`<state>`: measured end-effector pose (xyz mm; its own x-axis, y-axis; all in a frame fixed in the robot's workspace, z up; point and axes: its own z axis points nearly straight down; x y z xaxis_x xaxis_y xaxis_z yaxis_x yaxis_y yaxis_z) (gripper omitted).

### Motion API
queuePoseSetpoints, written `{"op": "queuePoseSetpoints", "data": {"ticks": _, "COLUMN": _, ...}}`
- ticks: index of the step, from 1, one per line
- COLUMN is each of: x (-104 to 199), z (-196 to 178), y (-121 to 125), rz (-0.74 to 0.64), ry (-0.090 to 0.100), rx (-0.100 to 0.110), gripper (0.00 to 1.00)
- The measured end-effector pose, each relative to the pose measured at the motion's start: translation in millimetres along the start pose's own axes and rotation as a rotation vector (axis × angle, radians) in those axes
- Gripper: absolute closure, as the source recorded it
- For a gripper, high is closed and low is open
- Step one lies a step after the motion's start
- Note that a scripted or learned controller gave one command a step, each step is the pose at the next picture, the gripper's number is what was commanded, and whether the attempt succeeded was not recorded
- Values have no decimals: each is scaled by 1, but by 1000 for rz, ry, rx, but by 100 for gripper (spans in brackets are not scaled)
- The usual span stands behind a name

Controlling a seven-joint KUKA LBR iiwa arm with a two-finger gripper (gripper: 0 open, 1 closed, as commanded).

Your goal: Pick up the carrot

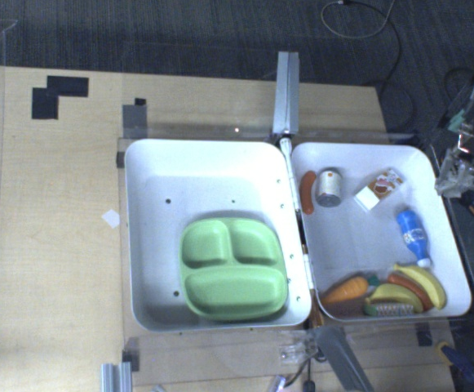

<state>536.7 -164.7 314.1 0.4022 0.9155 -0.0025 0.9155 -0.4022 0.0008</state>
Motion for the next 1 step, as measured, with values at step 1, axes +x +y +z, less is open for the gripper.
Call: {"op": "queuePoseSetpoints", "data": {"ticks": 1, "x": -1, "z": 103, "y": 26, "rz": -507, "ry": 2, "rx": 2, "gripper": 100}}
